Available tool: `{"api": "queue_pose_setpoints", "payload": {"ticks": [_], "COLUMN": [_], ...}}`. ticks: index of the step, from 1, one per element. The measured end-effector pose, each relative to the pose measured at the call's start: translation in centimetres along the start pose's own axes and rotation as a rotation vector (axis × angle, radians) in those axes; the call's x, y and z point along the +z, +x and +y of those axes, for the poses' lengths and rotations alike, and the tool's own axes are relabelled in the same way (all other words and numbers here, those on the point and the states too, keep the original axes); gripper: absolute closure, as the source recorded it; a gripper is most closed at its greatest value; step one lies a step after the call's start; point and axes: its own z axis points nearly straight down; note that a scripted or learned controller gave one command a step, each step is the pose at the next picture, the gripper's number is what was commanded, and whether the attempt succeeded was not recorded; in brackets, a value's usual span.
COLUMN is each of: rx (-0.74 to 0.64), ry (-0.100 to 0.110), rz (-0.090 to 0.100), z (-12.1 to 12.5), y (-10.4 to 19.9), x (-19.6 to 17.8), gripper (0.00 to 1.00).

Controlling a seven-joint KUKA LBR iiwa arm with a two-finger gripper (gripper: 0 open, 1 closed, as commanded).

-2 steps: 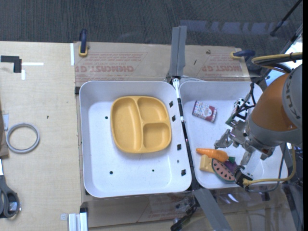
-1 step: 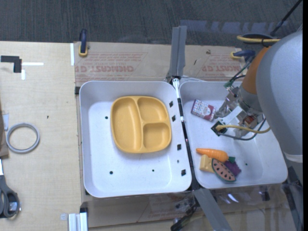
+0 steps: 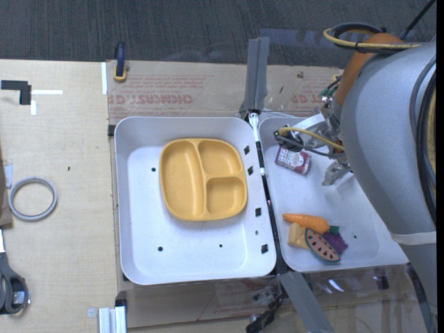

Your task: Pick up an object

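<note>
The right bin (image 3: 361, 217) holds a small maroon and white packet (image 3: 293, 159) near its far left part. Along its near side lie an orange carrot (image 3: 306, 221), a pale cheese wedge (image 3: 297, 236), a watermelon slice (image 3: 322, 245) and a purple grape bunch (image 3: 337, 240), close together. My gripper (image 3: 338, 173) hangs low over the right bin, just right of the packet and apart from it. The grey arm (image 3: 392, 137) covers the bin's right side. Nothing shows in the gripper.
A yellow divided plate (image 3: 203, 179) lies in the left bin (image 3: 139, 241). A yellow cable (image 3: 316, 136) loops over the right bin's far corner. On the bench to the left lie a grey tape ring (image 3: 32, 198) and scissors (image 3: 12, 291).
</note>
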Motion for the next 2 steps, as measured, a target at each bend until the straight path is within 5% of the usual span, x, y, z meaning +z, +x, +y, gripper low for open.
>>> {"api": "queue_pose_setpoints", "payload": {"ticks": [1, 2], "rx": [-0.075, 0.01], "ry": [0.001, 0.003], "rz": [-0.001, -0.003], "z": [3.2, -1.4], "y": [-11.0, -8.4], "x": [-9.4, 0.8], "gripper": [0.0, 0.0]}}
